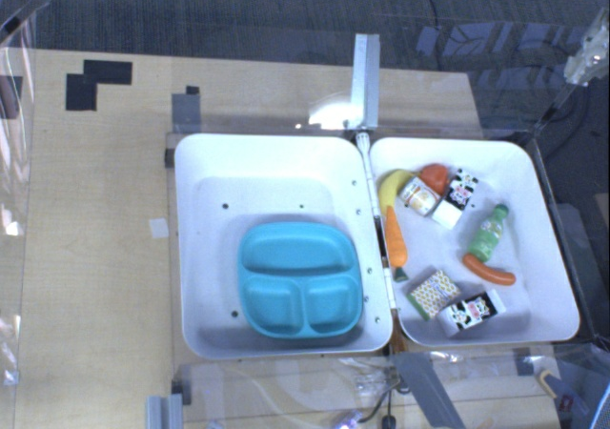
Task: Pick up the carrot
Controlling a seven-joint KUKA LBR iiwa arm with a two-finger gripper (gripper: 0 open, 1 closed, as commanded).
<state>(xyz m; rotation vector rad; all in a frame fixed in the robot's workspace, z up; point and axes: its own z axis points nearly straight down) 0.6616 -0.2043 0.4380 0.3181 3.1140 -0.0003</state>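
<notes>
On the bench I see the two white bins side by side: the left bin (195,227) holds a blue divided tray (299,276), and the right bin (543,255) holds the small items, a banana (390,185), a green bottle (487,232), a sausage (489,272) and some small cartons. The carrot (395,236) lies along the right bin's left wall, just below the banana and pointing toward me. I cannot tell the state of the gripper, so I judge the approach step is not yet begun; the next move calls for a descent close to that wall, with the fingers set across the carrot.
</notes>
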